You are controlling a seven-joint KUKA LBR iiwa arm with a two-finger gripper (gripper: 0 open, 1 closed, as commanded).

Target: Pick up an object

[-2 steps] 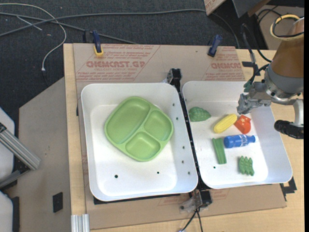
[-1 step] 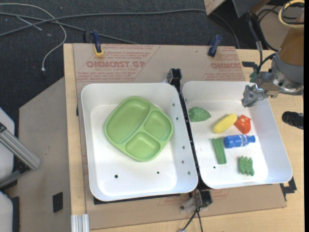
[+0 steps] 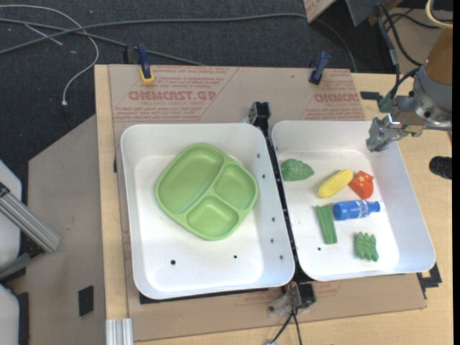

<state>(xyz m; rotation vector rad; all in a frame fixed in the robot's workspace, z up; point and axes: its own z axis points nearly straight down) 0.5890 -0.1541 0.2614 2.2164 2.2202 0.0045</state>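
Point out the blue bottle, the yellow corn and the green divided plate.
blue bottle point(image 3: 355, 209), camera view, middle of its body.
yellow corn point(image 3: 336, 182), camera view, middle of the cob.
green divided plate point(image 3: 207, 190), camera view, ridge between its compartments.

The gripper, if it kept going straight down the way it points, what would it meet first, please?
Probably the bare floor of the right bin near its far right corner; the gripper hangs beyond the orange toy, though depth is unclear.

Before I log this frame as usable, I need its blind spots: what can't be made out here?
- Gripper, camera view: too small and blurred to tell how the jaws stand.
- Arm: cut off by the right edge.
- Orange toy: shape unclear, partly behind the yellow toy.
- Green piece: too small to identify.
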